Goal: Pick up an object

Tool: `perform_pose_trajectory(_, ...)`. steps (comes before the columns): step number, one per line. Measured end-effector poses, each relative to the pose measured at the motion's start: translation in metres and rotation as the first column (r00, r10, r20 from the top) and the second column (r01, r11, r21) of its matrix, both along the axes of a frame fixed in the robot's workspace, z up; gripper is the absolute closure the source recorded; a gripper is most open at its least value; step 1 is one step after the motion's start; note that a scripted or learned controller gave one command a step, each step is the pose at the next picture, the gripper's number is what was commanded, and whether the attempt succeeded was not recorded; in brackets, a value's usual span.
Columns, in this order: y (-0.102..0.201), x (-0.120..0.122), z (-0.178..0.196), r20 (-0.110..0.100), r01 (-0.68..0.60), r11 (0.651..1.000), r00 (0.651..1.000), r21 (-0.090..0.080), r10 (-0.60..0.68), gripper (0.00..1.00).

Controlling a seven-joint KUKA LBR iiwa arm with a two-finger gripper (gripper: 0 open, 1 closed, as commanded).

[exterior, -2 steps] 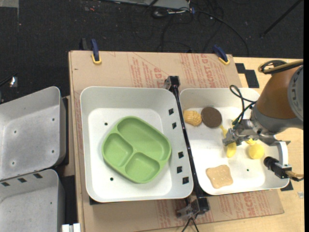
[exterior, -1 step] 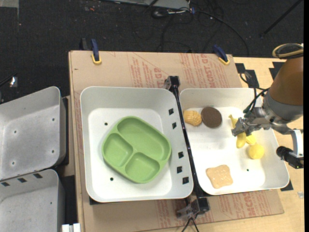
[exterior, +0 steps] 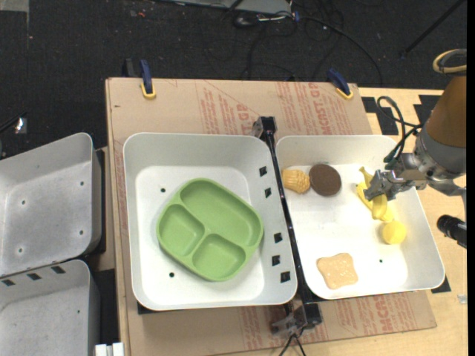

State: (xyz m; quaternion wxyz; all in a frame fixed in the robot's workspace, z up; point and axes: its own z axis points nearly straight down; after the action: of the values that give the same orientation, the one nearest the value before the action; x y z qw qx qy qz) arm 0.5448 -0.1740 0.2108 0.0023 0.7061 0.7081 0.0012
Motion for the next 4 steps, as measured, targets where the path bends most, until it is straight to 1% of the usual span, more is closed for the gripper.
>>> perform_pose_trajectory(1,0.001,-0.003,0.063,0.001,0.000,1.000,1.000,-0.001,0.000,1.00)
perform_pose_trajectory(2,0.052,-0.003,0.053,-0.006,-0.005,1.000,1.000,0.003,0.005,1.00)
perform_pose_trajectory(4,0.163,-0.044,0.045,-0.008,-0.004,1.000,1.000,0.003,0.004,1.00)
